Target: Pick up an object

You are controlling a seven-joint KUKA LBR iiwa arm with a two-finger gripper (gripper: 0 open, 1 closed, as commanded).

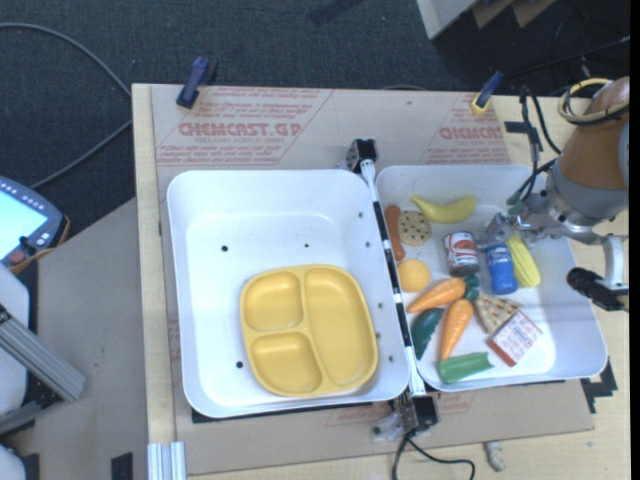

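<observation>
The worktop (pixel 300 128) is a flat, pale board with red print on it, and two shallow white plastic bins sit side by side on top. The left bin (pixel 200 218) has smooth, rounded walls and holds a yellow plate (pixel 308 328) with soft corners and three hollow parts. The right bin (pixel 585 353) is full of small toy food. At the back lies a curved yellow banana (pixel 446 208), and near it a long reddish sausage (pixel 394 229) lies next to a round brown cookie (pixel 415 228) with dots. In the middle stands a little can (pixel 461 252) with a red label, and just beside it is a blue can (pixel 500 268), touching a bumpy yellow corn cob (pixel 525 261). A round orange ball (pixel 414 274) sits by the bin's left wall. Two pointed orange carrots (pixel 447 308) lie close together, with a dark green pepper (pixel 425 328) beside them. Near the front lie a long green bean pod (pixel 464 367), a tan cracker (pixel 494 311) with a criss-cross top, and a small red and white packet (pixel 515 339). The grey arm (pixel 590 168) with its orange band comes in from the right, and the hand (pixel 512 226) hangs low, right over the blue can and the corn. I cannot tell how far the hand is open, or if it has hold of anything.
</observation>
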